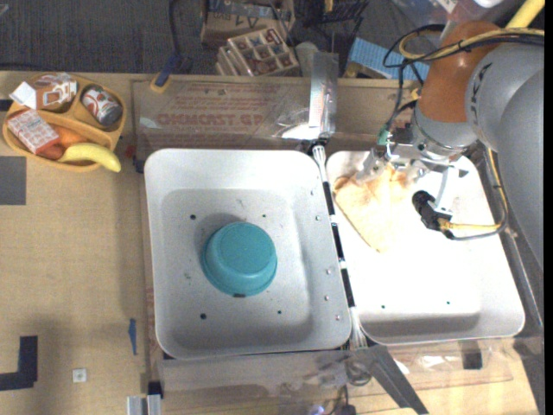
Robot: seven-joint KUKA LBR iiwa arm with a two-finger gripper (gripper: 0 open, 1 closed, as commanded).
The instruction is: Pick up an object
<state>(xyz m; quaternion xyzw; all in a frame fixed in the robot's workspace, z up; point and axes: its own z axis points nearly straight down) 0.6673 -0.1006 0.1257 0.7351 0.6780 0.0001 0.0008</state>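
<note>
A pale yellow cloth (370, 213) with orange streaks is in the far left part of the right bin (449, 296). Its top edge is bunched up between the fingers of my gripper (391, 168), and the rest drapes down to a point. The gripper is shut on that top edge, close to the bin's far rim. A teal bowl (241, 258) lies upside down in the middle of the left bin (164, 232), well away from the gripper.
The grey arm with its orange band (454, 76) comes in over the right bin's far right corner. A black cable with a yellow connector (436, 217) hangs beside the gripper. A yellow tray of toy food (65, 128) sits far left on the bench.
</note>
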